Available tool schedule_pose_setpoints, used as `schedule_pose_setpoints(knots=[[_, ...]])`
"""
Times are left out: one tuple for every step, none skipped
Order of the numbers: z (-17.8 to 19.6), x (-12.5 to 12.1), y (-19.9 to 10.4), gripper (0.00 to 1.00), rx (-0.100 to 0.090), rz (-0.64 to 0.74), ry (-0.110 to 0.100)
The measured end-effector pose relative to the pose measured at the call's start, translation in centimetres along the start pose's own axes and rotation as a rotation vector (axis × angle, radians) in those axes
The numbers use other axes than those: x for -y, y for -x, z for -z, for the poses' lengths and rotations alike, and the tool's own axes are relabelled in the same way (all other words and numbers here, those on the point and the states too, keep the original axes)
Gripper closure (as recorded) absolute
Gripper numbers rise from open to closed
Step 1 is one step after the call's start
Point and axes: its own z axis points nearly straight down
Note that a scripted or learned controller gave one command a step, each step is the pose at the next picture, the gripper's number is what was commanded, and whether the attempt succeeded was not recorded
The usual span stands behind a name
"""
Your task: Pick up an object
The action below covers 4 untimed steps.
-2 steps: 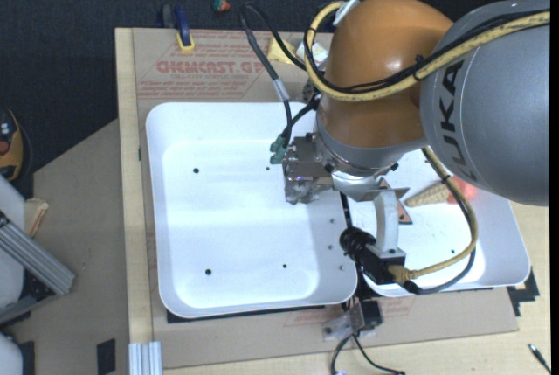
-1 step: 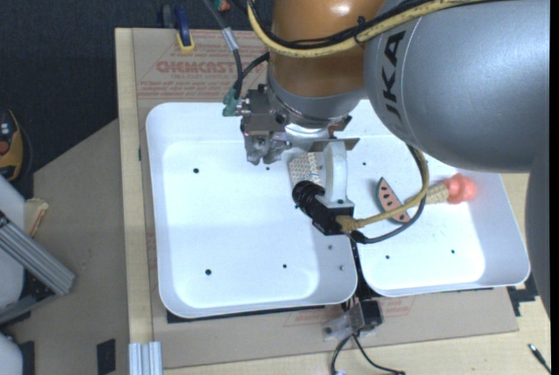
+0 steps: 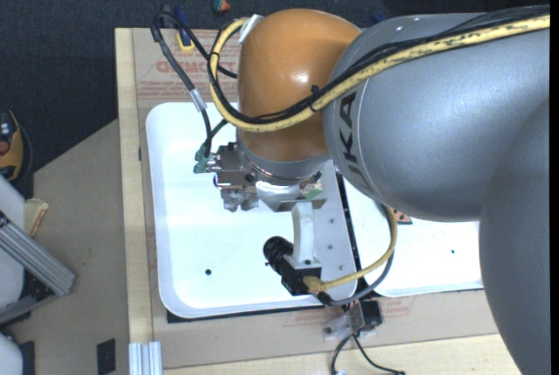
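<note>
Descent into the left-hand shallow white plastic bin point(image 3: 179, 190) looks to be the step in hand: the grey KUKA arm point(image 3: 437, 111) reaches in from the right, and its glossy orange wrist band point(image 3: 293, 72) hangs over the bin's middle with the tool point(image 3: 232, 188) low beneath it. The wrist covers most of the tool, so I cannot tell whether it is open or closed, nor whether it has anything. Which object it is after is also unclear, since anything under the wrist is hidden. The only mark on the bare bin floor is a small dark speck point(image 3: 208, 271) near the front, too small to identify and well apart from the tool.

By my reading, the next move calls for closing on whatever is below and lifting straight up, or for moving to a new spot if nothing is there.

A black cylindrical unit point(image 3: 283, 263) on a white bracket plate point(image 3: 321, 235) juts from the wrist toward the bin's front rim. A yellow-and-black cable point(image 3: 262, 121) loops around the band, and both could snag or brush the bin wall. The second white bin point(image 3: 437, 270) lies just beside the first, on the tan wooden counter point(image 3: 140, 67).
</note>
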Motion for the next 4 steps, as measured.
schedule_pose_setpoints(knots=[[14.5,-0.2,-0.3,1.0,-0.01,-0.002,0.026],[6.2,0.0,-0.2,1.0,0.003,-0.006,0.0],[12.9,-0.2,0.7,1.0,-0.004,-0.005,0.017],[5.1,-0.1,-0.2,1.0,0.002,-0.005,0.0]])
